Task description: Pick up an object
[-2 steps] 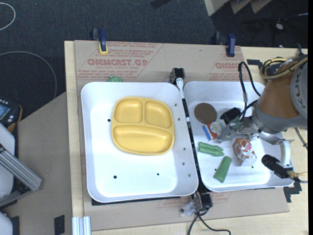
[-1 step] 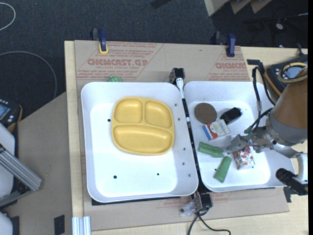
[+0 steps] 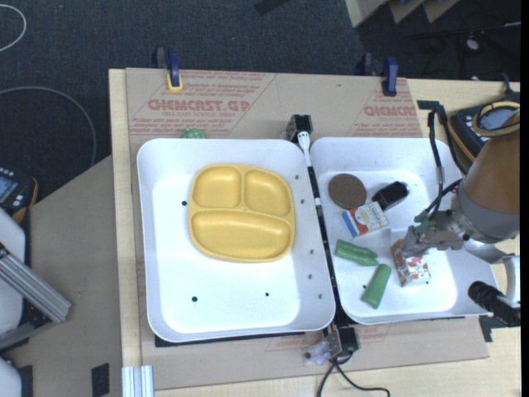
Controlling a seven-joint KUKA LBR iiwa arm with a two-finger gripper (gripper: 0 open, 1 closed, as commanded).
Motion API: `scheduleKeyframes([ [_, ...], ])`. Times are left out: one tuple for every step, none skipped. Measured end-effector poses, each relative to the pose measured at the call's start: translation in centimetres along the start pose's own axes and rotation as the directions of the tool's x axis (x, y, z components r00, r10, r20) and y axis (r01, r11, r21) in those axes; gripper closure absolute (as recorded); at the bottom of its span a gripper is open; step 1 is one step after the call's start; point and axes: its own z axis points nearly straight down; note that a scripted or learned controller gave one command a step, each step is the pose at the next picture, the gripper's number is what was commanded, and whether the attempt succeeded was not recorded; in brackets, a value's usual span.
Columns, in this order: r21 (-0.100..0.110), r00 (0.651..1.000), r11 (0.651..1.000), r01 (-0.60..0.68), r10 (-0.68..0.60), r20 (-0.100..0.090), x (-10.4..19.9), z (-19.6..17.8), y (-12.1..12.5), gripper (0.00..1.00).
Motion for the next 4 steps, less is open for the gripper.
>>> scheduleKeyframes([
  [-0.004,1.0,1.0,0.006,-0.006,0.002,3.0,7.8,6.3,1.0],
  [-0.007,1.0,1.0,0.006,-0.006,-0.001,8.0,-3.1,2.9,1.0],
  [-0.012,1.0,1.0,0.011,-0.011,-0.004,15.4,-14.2,0.1,1.0],
  [-0.012,1.0,1.0,0.012,-0.012,-0.004,23.9,-23.3,1.2,1.0],
])
